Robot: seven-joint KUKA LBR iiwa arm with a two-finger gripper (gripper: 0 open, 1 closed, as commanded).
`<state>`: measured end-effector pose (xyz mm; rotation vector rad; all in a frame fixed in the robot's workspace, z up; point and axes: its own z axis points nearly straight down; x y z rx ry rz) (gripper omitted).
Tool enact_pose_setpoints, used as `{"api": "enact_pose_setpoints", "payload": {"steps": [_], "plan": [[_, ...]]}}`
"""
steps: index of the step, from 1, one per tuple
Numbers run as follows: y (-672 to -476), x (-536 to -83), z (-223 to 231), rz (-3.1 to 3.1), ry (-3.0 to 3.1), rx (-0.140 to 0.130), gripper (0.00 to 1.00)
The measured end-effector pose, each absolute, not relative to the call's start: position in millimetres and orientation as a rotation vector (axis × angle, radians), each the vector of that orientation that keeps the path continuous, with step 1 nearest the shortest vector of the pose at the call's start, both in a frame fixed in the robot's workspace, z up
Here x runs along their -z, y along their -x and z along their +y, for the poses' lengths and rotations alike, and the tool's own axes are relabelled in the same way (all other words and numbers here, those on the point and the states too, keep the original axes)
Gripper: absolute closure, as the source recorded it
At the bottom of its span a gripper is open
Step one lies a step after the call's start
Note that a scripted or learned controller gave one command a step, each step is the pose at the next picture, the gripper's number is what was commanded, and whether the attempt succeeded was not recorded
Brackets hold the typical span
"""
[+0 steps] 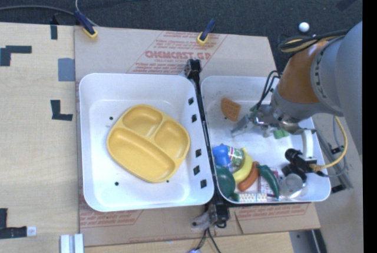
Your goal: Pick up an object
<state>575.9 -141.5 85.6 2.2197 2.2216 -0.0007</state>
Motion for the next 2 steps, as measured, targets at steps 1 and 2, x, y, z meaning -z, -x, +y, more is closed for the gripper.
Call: {"api": "enact_pose_setpoints", "payload": {"steps": [1, 2], "plan": [[-576.4, -95.6, -141.8, 2.220, -2.218, 0.000, 1.00], [-576.4, -95.5, -141.8, 2.220, -2.218, 0.000, 0.00]]}}
